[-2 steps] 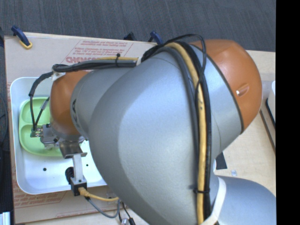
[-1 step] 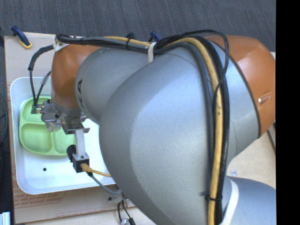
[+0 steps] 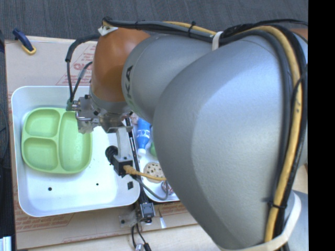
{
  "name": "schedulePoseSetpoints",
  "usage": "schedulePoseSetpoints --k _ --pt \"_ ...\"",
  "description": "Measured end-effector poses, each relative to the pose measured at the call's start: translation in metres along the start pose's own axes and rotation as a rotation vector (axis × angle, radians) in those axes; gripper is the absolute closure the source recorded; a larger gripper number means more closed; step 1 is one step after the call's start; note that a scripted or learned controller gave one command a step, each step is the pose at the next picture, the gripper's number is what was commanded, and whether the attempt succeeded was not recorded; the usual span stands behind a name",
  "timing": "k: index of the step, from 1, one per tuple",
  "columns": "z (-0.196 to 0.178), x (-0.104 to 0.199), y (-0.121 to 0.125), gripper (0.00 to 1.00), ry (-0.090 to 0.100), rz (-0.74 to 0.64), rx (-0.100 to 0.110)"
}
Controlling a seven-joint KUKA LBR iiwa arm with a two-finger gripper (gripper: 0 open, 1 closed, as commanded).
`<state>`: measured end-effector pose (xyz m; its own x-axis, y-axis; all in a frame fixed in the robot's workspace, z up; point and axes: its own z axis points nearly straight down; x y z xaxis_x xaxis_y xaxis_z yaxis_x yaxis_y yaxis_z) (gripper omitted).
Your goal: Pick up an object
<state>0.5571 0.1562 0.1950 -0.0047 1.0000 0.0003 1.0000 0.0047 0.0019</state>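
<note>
A light green divided plate [image 3: 55,140] lies in the left white bin [image 3: 68,200], filling its upper left part. My gripper [image 3: 85,123] hangs below the orange wrist band [image 3: 112,61], right over the plate's right rim. Nothing shows in its grasp. In the right bin, mostly hidden under the grey arm [image 3: 220,135], I see a blue and white item [image 3: 142,136], a sliver of something green [image 3: 152,148] and a round tan speckled item [image 3: 152,169].
The arm covers nearly the whole right bin. The left bin's floor shows bare white below and right of the plate. A small blue and yellow tool [image 3: 24,41] lies on the cardboard at the far left corner.
</note>
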Motion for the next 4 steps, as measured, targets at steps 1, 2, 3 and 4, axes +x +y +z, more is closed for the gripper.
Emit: schedulePoseSetpoints --k 1,2,3,4 --pt "-0.005 0.041 0.070 1.00 0.001 -0.002 0.001" --pt "-0.117 -0.041 0.083 1.00 0.000 0.001 -0.002" --pt "-0.099 0.021 0.013 1.00 0.001 -0.004 0.003" --pt "-0.067 0.062 -0.004 1.00 -0.001 -0.004 0.005"
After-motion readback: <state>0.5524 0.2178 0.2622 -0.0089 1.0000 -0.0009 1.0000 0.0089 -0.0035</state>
